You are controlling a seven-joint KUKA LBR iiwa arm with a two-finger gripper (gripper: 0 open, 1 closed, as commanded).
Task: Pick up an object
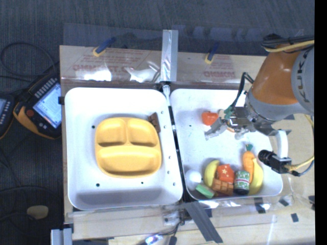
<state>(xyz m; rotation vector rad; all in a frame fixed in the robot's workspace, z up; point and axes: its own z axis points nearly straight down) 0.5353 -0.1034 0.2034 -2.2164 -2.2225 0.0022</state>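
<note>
My gripper hangs over the upper middle of the right bin, reaching in from the right under the orange-banded wrist. Its two fingers look spread, one pointing left and down, the other above it. A small orange-red toy lies on the bin floor at the fingertips, nearer the upper one; nothing is clamped between them. A heap of toy food fills the bin's front: a carrot, two yellow bananas, a red-orange piece, a dark green can, a green block and a white ball.
The left bin holds a yellow divided plate with a small brown piece at its top right corner. A central ridge separates the bins. A black part on the arm sits over the right bin's right rim.
</note>
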